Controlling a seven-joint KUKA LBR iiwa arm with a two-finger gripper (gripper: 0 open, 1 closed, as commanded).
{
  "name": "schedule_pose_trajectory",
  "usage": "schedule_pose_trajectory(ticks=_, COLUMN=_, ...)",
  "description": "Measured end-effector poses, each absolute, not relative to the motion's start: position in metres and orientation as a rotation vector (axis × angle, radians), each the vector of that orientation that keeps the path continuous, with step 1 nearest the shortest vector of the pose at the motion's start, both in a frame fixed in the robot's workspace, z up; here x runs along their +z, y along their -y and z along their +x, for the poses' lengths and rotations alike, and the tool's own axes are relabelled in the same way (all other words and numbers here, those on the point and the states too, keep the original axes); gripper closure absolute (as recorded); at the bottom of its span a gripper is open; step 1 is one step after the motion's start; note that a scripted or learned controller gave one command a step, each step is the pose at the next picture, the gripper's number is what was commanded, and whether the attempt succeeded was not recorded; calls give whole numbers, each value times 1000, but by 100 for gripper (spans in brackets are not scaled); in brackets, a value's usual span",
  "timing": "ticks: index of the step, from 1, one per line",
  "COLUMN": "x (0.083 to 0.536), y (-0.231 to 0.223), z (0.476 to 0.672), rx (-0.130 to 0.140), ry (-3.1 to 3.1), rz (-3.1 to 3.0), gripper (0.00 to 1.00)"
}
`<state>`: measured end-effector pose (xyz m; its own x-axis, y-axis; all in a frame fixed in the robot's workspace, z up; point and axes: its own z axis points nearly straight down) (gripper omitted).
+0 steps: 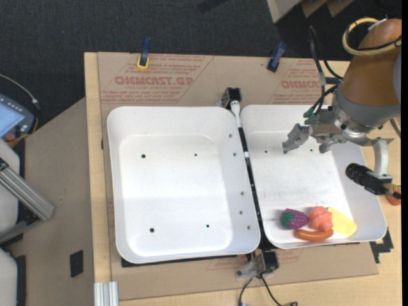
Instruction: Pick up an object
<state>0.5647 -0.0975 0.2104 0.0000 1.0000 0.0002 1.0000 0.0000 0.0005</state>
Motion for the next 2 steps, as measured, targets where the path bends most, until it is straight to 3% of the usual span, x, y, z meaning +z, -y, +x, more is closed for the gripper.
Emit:
schedule_pose_trajectory(ticks=1, x=276, y=136, z=530, rx=1, ry=-2217, rz=2222, gripper=0)
schedule_pose_trajectory(ticks=2, x=326, y=212, z=477, rx=1, ry=-2208, rz=2224, gripper=0)
